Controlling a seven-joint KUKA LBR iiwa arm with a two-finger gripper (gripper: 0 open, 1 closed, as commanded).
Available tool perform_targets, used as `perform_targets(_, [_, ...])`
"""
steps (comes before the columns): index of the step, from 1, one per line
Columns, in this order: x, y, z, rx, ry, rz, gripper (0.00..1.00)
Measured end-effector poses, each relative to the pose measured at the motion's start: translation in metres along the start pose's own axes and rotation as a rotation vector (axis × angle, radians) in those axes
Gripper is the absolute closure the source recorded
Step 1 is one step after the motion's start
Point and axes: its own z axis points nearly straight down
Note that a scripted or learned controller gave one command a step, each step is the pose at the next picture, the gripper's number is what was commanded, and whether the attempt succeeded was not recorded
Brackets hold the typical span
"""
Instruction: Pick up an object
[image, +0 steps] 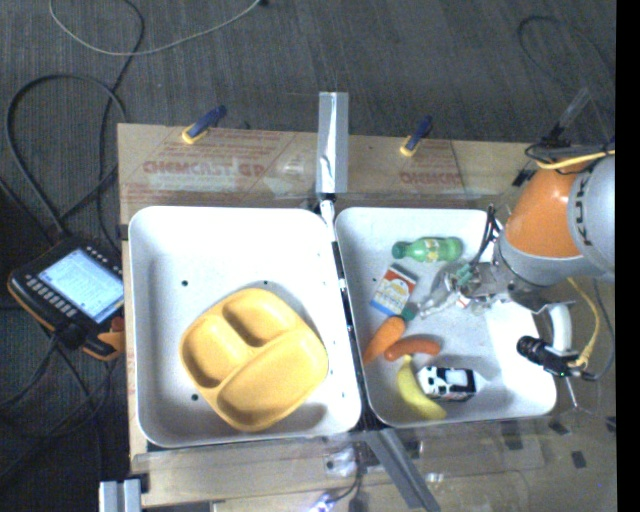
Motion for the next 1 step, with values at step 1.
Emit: perform_targets(1, [-0.0289, 0.0808, 0.0057, -0.015, 0.004, -0.081, 0.00])
